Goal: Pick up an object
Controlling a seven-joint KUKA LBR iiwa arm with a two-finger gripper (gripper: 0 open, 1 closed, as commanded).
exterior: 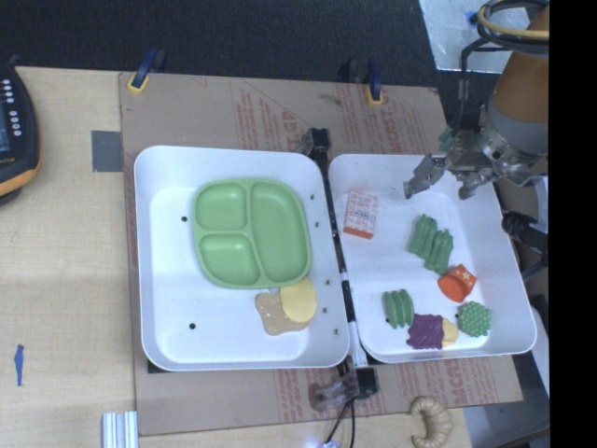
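Note:
My gripper point(438, 187) hangs over the far part of the right bin point(504, 250), its two fingers spread open with nothing between them. Below it in that bin lie a pink-and-white packet point(360, 214), a green ridged toy point(430, 242), a red-orange toy point(457, 283), a second green ridged piece point(398, 308), a purple toy point(427, 330) and a green bumpy ball point(474, 318). The nearest things to the fingers are the packet to the left and the green ridged toy just in front.
The left bin point(163, 278) holds a green divided plate point(252, 231), with a yellow disc point(299, 301) and a tan piece point(272, 315) in front of it. A black-and-orange pendant point(14, 129) lies at the far left. A tan curled object point(431, 420) lies on the cardboard in front.

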